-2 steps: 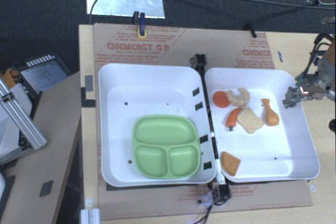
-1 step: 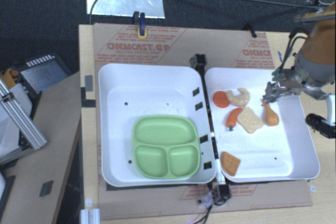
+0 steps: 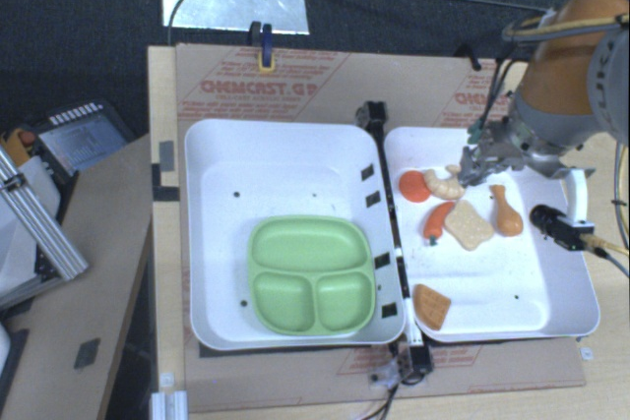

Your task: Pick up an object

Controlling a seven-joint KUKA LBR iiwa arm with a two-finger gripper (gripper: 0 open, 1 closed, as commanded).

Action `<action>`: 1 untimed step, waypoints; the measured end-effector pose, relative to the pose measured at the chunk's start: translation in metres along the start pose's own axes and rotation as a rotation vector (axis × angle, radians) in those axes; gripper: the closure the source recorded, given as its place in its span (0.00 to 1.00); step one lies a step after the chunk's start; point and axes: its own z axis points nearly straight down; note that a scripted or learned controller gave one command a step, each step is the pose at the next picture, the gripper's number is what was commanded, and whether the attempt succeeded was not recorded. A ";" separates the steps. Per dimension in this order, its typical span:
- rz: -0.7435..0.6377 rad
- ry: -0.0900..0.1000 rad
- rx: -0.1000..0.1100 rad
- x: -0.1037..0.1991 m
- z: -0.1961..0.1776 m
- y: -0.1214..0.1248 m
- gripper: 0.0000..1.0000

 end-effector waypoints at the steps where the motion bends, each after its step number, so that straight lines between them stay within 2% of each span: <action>1: 0.001 0.000 0.000 0.042 0.000 0.015 1.00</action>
